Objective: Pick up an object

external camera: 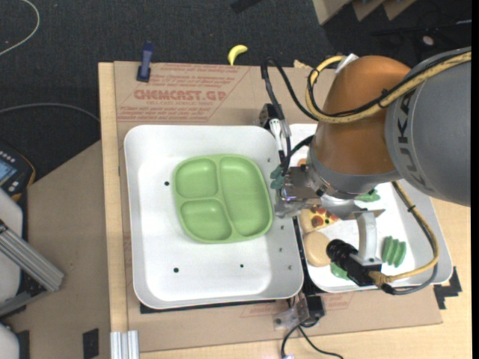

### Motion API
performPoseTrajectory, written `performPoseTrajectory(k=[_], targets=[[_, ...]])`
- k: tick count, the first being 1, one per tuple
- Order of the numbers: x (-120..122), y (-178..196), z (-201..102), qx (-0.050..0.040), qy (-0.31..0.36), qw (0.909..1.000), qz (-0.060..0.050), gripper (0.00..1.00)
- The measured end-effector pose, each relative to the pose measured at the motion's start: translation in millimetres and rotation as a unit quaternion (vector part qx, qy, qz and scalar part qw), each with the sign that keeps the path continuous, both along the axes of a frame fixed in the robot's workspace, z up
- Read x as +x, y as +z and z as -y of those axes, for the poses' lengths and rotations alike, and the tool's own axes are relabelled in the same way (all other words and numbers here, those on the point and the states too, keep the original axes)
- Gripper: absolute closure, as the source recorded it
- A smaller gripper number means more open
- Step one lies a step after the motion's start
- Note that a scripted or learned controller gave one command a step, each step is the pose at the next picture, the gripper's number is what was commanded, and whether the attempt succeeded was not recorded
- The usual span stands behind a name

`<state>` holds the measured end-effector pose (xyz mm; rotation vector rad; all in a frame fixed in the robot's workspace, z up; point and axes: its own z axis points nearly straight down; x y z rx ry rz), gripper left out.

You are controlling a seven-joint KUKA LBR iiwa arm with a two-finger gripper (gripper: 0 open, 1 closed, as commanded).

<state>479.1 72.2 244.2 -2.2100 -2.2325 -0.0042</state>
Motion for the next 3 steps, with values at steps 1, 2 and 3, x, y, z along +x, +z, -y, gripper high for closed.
performPoseTrajectory(k=[1, 2, 3], targets=[[1, 85, -32, 0.0005, -0.002, 1.0, 0.004, 1.0], [1, 183, 7, -0.0002, -0.006, 1.0, 0.006, 1.0], [13, 135, 8, -0.0015, -0.006, 1.0, -0.004, 1.0]])
